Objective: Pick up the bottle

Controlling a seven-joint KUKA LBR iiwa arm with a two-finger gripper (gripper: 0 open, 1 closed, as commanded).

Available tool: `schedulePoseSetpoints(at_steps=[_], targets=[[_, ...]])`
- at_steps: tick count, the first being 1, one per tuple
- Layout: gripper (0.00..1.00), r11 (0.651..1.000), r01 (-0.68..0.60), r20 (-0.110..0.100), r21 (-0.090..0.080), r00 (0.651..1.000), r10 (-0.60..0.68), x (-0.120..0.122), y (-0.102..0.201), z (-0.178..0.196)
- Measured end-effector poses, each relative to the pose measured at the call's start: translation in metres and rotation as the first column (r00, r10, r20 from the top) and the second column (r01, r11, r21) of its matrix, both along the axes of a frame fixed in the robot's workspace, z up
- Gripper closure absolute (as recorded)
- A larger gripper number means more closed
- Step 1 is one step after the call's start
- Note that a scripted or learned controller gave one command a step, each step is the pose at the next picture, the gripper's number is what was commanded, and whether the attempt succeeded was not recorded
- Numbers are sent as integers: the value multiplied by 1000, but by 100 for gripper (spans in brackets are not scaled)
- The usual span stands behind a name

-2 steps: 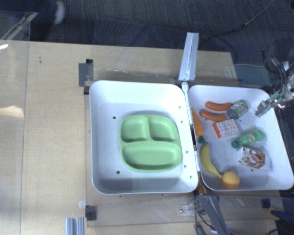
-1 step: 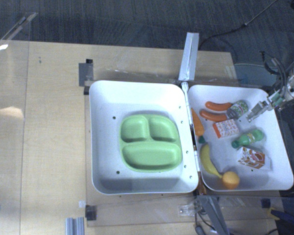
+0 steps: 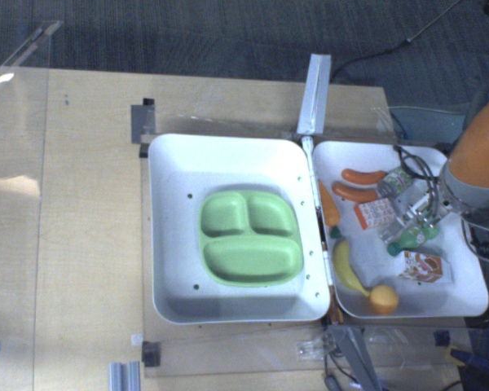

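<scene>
Pale green divided tray (image 3: 250, 236) in white left bin (image 3: 173, 210), beside it white right bin (image 3: 464, 296) with yellow banana (image 3: 349, 269), orange fruit (image 3: 383, 299), red-orange sausages (image 3: 361, 183), green-capped clear bottle (image 3: 407, 235)

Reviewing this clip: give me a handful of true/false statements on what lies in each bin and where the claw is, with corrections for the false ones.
1. The green divided tray lies in the left bin. True.
2. The banana lies in the left bin. False: it lies in the right bin, near that bin's left wall.
3. The claw is over the right bin, at the clear bottle with the green cap. True.
4. The orange sits on the green tray. False: it sits in the right bin, beside the banana's end.
5. Two sausages lie toward the far side of the right bin. True.
</scene>
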State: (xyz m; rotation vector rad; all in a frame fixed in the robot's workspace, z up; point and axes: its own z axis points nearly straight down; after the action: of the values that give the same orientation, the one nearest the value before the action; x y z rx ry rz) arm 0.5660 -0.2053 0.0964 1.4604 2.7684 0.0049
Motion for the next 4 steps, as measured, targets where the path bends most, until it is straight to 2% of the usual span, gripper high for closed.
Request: schedulePoseSetpoints(at_steps=[1,2,3,4], targets=[[100,1000,0,10,-1,1000,0,3,1,13],[0,1000,-1,9,-1,1000,1,3,1,13],[0,993,-114,2,-3,993,114,5,0,-6],[100,993,-114,14,-6,993,114,9,1,8]])
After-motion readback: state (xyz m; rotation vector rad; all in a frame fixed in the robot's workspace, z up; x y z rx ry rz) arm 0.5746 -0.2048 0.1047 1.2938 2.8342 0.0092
